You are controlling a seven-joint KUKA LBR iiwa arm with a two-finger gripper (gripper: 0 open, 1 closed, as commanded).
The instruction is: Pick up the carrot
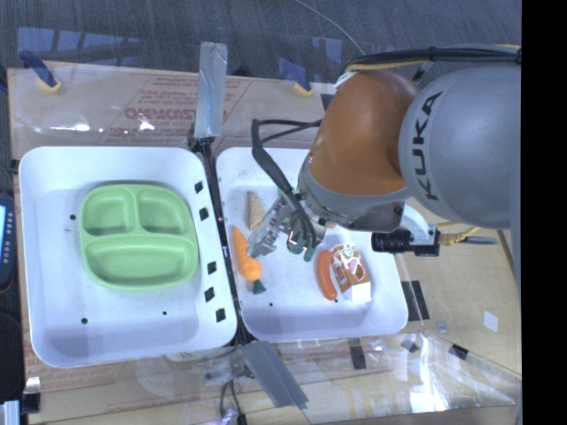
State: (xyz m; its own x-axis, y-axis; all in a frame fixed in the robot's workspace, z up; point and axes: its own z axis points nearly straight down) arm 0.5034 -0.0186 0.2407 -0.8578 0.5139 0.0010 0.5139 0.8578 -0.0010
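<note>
Low over right bin — metal end effector (268, 237), closure unclear; tapered orange carrot (243, 252) just beside.

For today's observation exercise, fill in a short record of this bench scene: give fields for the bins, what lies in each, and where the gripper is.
left bin: holds a green divided plate
right bin: holds a carrot, a hot dog, a packaged item, a pale cone-shaped piece
carrot position: by the right bin's left wall
gripper: over the right bin, just right of the carrot
carrot between fingers: not visibly
</note>
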